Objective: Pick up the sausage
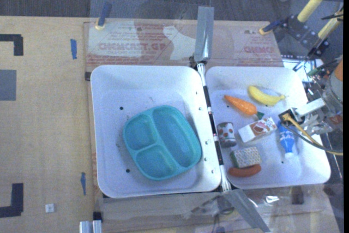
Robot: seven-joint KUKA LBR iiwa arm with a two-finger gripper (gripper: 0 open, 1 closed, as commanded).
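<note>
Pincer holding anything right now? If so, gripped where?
No hold visible at the pincer. The sausage lies loose near the front edge of the right bin, well apart from it.

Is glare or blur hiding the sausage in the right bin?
Camera view: the sausage reads clearly, reddish against the white right bin, with no glare on it; camera view: the whole frame is soft, and the gripper at the right edge is blurred.

Glossy sausage (245, 171), smooth plastic tray (161, 142)
</note>
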